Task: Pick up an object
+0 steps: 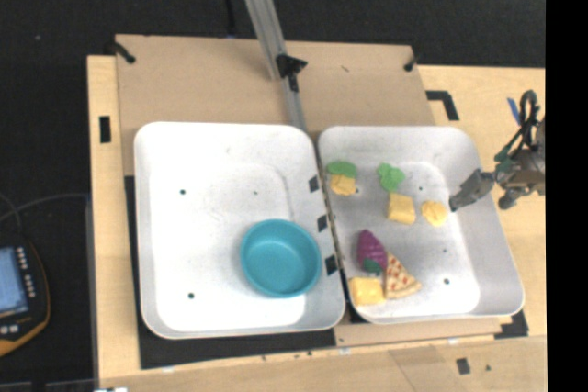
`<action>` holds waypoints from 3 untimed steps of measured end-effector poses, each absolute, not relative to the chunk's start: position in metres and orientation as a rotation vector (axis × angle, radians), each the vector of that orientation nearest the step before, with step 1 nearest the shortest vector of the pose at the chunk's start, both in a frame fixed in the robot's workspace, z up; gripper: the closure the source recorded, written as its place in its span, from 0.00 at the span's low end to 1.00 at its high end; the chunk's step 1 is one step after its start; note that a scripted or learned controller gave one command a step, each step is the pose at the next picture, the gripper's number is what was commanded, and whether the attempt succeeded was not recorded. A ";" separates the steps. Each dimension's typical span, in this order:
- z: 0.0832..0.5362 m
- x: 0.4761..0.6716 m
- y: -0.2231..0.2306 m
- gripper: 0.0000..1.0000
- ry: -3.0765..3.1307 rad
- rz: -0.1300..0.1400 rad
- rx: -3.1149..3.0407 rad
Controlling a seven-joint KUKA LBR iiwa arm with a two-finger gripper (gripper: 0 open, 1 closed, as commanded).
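The small yellow piece [434, 213] lies in the right bin [491, 275], near that bin's right edge, and the gripper [464, 195] sits just beside it at its upper right. Whether the fingertips touch the piece cannot be told, and nothing is seen between the fingers; whether they stand wide or narrow cannot be told either. The arm [519, 170] comes in over the right edge of the bin.

Just left of the yellow piece lies a yellow block [401, 209], and above that, toward the bin's far edge, a green piece [391, 174]. Near the bin's left edge a yellow-and-green toy [343, 178] rests. Toward the near edge a purple toy [370, 249] lies beside a pizza slice [401, 277], and a yellow cube [367, 291] sits at the near left corner, touching or almost touching both.

The left bin [184, 170] holds a blue bowl [280, 257] close to its near right corner, upright. A grey metal bar [260, 9] slants down from the far edge of the bench [106, 106] to the seam between the two bins
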State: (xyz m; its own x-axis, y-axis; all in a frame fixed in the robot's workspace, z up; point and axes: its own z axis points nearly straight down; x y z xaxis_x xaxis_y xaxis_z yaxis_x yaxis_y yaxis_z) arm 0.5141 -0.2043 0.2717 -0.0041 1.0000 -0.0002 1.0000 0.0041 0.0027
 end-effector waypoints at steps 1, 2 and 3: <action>0.272 0.514 -0.204 0.00 2.223 0.004 2.216; 0.228 0.522 -0.201 0.00 2.220 0.000 2.220; 0.184 0.516 -0.206 0.00 2.222 -0.005 2.223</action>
